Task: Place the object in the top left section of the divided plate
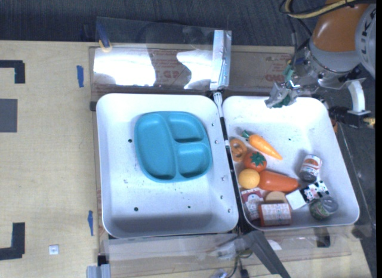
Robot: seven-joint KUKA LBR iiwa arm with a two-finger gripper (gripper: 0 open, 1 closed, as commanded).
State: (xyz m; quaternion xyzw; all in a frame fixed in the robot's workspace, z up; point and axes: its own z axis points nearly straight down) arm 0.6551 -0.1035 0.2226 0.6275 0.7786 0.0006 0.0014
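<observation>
I'm hovering my hand over the right bin's far rim, grip unreadable from here, while the toy carrot is lying below-left of it, long axis slanting toward the blue divided plate further left.

On the counter two bins sit side by side. The left bin holds the divided plate near its middle. The right bin holds a carrot, a tomato, a can and other items clustered toward its near side. The gripper hangs over its far rim.
</observation>
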